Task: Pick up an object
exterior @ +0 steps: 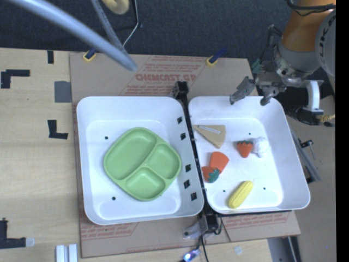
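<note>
My gripper point(252, 94) hangs above the far rim of the right bin point(292, 162), fingers spread open with nothing between them. Below it in that bin lie a tan wedge point(211, 134), a small red strawberry-like piece point(245, 148) with something white beside it, an orange-red piece with a green end point(215, 165) and a yellow corn cob point(240, 194). All of them sit well in front of the gripper, apart from it.
The left bin point(90, 162) holds a green divided plate point(142, 163). A black divider point(188, 141) runs between the bins. The arm's orange band point(311, 21) is at the upper right. A grey pole point(71, 21) crosses the upper left.
</note>
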Tool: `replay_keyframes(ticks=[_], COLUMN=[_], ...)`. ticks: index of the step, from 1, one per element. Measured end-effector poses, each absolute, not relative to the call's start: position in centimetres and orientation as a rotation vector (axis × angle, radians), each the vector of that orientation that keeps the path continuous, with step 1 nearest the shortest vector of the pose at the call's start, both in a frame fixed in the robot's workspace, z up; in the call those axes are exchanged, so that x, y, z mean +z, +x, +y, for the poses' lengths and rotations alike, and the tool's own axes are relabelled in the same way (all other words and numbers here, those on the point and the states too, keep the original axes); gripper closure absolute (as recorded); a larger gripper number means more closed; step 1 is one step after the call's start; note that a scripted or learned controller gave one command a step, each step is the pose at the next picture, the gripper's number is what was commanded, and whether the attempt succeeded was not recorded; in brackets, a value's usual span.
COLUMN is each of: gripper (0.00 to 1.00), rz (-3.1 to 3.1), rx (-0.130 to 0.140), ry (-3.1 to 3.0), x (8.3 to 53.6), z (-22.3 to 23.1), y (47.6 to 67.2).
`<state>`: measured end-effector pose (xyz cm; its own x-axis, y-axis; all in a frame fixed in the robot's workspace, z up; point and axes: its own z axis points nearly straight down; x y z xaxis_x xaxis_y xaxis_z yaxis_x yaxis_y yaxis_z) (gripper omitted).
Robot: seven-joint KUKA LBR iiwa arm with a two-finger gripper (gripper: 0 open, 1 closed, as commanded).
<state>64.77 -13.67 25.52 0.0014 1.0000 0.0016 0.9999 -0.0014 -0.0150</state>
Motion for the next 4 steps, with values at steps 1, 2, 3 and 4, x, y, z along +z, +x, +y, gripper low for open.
replay_keyframes(ticks=[1,2,3,4], gripper=[0.00,0.00,0.00,0.00], rz=[-2.223,-2.220,-2.220,-2.222], rx=[0.002,0.007,0.008,0.003], ry=[-2.219,-2.218,-2.217,-2.221], x=[26.4,20.3,13.9,8.7], z=[-13.6,-13.5,-13.1,-13.1], y=[65.0,64.2,63.9,63.9])
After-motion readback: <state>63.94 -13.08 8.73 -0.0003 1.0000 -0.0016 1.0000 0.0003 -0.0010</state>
